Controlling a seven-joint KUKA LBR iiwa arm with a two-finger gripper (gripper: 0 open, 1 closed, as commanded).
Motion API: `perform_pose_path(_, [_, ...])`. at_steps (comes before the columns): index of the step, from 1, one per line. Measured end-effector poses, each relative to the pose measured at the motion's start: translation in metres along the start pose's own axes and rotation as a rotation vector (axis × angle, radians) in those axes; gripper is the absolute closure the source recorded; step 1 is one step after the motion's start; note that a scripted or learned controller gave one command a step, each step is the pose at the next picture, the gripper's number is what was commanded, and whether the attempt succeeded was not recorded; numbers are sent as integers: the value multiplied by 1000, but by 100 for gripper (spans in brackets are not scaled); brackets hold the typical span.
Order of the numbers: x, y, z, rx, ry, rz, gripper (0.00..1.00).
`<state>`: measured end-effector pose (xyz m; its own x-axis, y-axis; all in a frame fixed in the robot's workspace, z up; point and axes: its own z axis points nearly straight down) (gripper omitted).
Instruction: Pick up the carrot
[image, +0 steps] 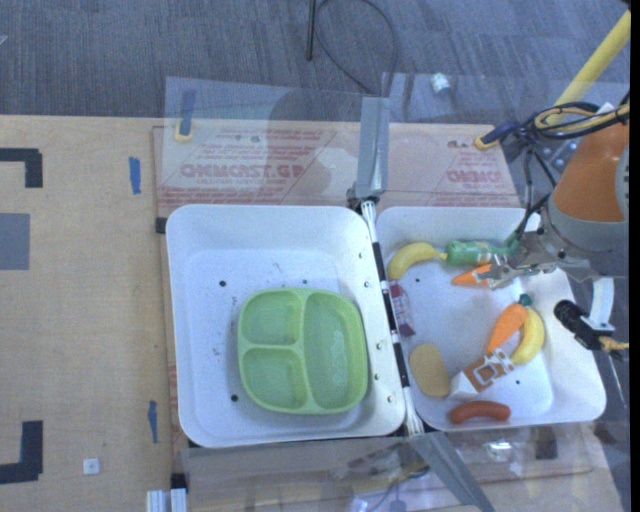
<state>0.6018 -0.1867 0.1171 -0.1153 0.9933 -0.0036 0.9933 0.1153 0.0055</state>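
The carrot (506, 328), orange with a small green top, lies tilted in the right bin (440, 315), leaning against a yellow banana (532, 337). The gripper (503, 271) hangs over the back of that bin, up and slightly left of the carrot and apart from it. Its metal tip is beside a small orange pointed piece (468, 279), which lies just to its left. The arm's orange band (592, 180) and grey wrist hide the bin's back right corner.
The right bin also holds a second banana (413, 257), a green bottle-like item (476, 250), a tan round piece (432, 369), a red sausage (480, 410) and an orange-and-white item (485, 373). A green divided plate (302, 350) sits in the left bin (200, 300).
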Motion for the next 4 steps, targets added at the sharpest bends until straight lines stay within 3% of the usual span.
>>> perform_pose_path(1, [44,-90,-69,11,3,485,100])
perform_pose_path(2, [94,-112,-73,12,3,472,100])
perform_pose_path(4, [118,-108,-79,6,2,372,100])
